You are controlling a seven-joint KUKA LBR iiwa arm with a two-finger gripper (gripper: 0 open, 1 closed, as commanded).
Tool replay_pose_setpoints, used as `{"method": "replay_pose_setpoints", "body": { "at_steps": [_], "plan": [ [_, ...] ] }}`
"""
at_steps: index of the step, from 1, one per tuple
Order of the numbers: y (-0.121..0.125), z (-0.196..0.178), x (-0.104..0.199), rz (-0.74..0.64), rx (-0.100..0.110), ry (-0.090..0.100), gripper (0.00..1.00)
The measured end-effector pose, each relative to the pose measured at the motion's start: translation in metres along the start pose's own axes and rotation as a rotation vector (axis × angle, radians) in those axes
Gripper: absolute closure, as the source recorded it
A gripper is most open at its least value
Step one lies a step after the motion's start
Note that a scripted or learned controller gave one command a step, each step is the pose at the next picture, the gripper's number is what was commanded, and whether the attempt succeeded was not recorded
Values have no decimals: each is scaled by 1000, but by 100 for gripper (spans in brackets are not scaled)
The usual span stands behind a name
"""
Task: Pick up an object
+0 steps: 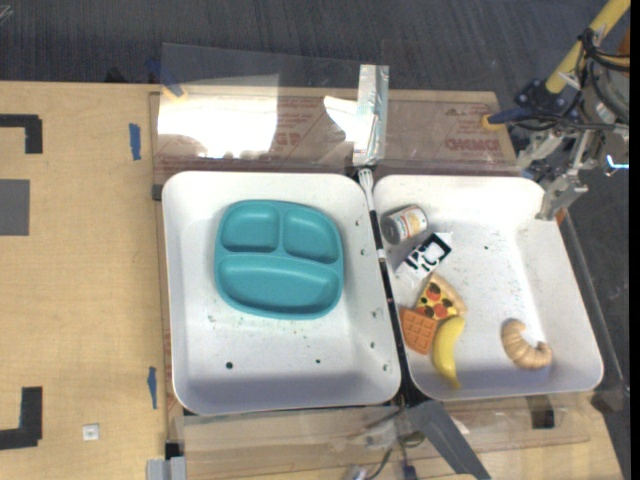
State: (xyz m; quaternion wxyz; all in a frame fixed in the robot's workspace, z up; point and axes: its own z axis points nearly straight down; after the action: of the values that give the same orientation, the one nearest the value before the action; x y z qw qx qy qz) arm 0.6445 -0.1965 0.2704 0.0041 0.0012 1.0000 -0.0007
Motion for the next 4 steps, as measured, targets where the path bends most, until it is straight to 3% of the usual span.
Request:
{"method": "replay_pose_setpoints", "body": {
  "at_steps": [1,2,3,4],
  "plan": [
    [4,174,12,-80,-4,11,0],
    [4,154,5,-82,3,-12,100],
    [46,76,34,144,0,-6,100],
    [90,49,120,421,-1,4,100]
  ]
}}
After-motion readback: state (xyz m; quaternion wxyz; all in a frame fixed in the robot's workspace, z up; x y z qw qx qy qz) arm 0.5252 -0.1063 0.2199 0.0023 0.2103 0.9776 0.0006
